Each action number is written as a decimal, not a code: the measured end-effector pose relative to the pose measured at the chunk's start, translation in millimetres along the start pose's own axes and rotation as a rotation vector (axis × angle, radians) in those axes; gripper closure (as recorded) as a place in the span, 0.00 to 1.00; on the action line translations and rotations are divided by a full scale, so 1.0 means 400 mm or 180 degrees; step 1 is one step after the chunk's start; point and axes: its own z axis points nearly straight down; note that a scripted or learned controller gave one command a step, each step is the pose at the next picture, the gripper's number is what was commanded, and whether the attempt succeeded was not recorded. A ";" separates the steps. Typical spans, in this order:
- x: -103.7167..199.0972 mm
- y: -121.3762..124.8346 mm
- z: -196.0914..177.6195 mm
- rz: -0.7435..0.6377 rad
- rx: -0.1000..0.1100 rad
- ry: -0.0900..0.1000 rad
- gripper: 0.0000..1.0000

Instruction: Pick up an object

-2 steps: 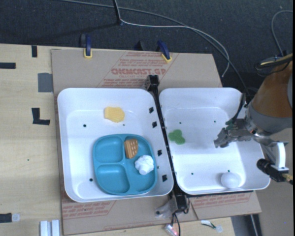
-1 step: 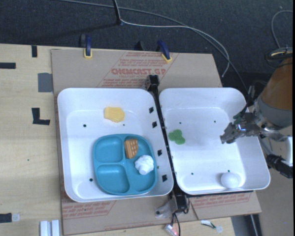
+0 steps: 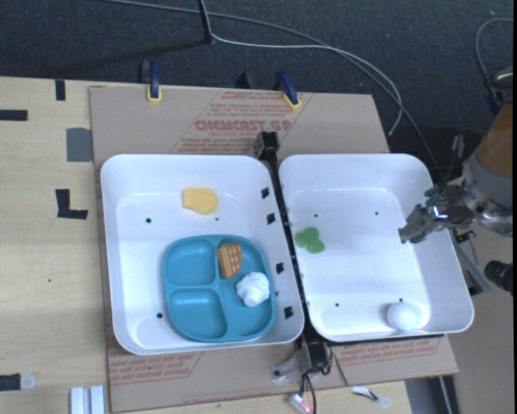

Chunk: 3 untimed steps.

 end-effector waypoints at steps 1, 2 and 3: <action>0.132 0.010 -0.008 -0.0014 0.0010 0.0005 1.00; 0.265 0.042 0.034 -0.0014 0.0016 0.0005 1.00; 0.374 0.085 0.040 -0.0012 0.0013 0.0005 1.00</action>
